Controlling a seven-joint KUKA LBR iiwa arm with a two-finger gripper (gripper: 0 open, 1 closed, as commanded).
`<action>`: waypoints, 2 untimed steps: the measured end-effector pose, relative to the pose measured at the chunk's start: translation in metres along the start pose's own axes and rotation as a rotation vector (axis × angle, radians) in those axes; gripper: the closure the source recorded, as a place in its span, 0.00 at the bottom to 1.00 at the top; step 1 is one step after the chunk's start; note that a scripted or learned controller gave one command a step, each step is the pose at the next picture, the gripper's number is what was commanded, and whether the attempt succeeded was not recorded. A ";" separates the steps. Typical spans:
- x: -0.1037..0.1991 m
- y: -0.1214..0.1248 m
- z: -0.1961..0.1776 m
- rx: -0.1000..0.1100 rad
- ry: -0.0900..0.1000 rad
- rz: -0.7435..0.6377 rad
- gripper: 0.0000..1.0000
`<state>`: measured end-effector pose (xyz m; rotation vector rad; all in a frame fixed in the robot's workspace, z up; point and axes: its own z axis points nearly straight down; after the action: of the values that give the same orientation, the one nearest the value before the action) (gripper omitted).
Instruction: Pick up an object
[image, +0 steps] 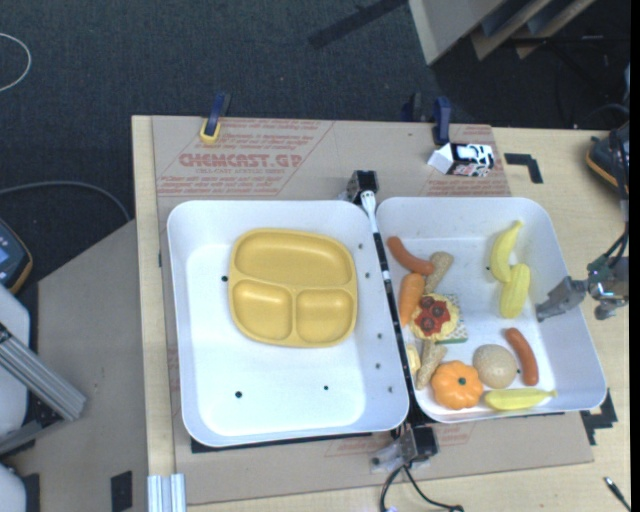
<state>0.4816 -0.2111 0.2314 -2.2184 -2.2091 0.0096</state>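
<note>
My claw (585, 295) sits at the right edge of the right shallow white plastic bin (470, 215), and honestly I can't tell if it's apart or together from here. It's holding nothing that I can see. The bin has 2 yellow toy bananas (510, 268) up top, a round orange toy pumpkin (457, 384) at the front, a beige potato-shaped toy (494, 364) right beside it, and a red toy sausage (522, 355) nearest me. The left white bin (200, 330) carries a yellow 3-compartment plastic tray (293, 287). Both sit on the tan counter (300, 150).
</note>
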 end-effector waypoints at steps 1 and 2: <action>0.000 0.003 -0.006 -0.013 -0.004 -0.004 0.00; -0.005 -0.005 0.052 -0.005 0.000 -0.003 0.00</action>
<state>0.4758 -0.2156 0.1799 -2.2174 -2.2145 0.0043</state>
